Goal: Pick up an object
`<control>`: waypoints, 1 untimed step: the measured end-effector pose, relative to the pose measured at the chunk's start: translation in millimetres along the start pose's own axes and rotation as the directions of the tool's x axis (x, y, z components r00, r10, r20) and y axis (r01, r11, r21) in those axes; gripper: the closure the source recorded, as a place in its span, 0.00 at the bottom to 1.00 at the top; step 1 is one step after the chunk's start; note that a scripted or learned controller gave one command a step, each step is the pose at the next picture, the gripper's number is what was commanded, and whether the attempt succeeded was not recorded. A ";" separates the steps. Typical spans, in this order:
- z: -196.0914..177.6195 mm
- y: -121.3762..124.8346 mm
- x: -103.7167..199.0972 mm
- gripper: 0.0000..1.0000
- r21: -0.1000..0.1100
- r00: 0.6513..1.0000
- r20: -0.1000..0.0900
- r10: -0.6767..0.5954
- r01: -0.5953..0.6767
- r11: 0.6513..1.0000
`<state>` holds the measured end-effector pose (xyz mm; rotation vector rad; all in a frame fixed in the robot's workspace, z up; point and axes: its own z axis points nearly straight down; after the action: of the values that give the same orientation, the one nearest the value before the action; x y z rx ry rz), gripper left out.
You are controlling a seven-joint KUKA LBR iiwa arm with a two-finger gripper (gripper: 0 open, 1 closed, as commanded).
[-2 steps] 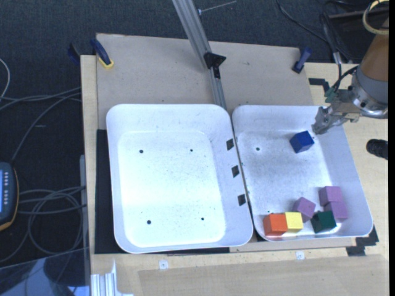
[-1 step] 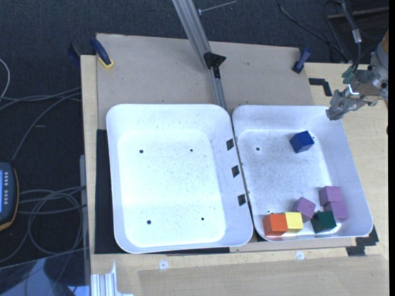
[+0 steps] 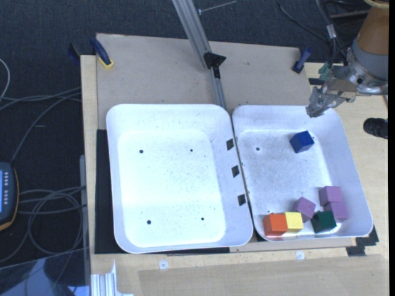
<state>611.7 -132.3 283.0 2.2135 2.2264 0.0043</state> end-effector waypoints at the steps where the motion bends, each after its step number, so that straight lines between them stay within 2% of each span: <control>1: 17.1 -4.3 52.1 1.00 0.007 1.000 -0.003 -0.001 0.001 1.000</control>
<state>607.1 -80.2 265.9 2.2174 2.2320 -0.0004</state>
